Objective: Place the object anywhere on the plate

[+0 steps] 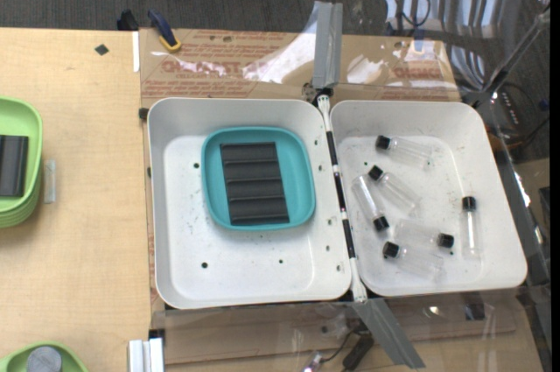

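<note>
A teal square plate (302, 186) lies in the left white bin (175, 213). A dark grey ribbed block (254, 182) rests on the middle of the plate. The right white bin (499, 186) holds several clear plastic tubes with black caps, among them one (404, 148) near the back, one (391, 186) in the middle and one (470, 226) by the right wall.
A green plate (26, 134) with a dark block on it sits at the left edge of the wooden bench. A clear shield stands behind the right bin. A grey metal divider (325, 55) rises behind the seam between the bins.
</note>
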`<state>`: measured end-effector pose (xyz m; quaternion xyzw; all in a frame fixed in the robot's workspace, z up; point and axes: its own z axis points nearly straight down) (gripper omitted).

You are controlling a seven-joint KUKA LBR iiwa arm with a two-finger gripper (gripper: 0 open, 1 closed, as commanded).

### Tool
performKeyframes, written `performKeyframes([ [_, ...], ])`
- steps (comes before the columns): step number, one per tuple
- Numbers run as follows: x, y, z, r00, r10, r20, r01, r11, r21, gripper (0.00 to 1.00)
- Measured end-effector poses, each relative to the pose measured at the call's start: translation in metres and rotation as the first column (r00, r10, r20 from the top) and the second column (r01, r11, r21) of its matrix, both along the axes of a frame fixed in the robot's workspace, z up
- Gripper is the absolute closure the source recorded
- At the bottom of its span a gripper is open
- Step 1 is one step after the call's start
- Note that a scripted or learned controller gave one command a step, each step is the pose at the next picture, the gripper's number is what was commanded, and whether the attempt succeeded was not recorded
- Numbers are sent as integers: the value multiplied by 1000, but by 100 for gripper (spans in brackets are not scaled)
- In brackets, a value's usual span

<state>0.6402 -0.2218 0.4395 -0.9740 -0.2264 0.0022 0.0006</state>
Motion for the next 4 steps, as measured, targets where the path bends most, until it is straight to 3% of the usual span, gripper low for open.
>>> performKeyframes([
  [2,10,0,1,968,-250,2,250,968,0,0],
  [4,10,0,0,967,-253,-1,253,967,1,0],
])
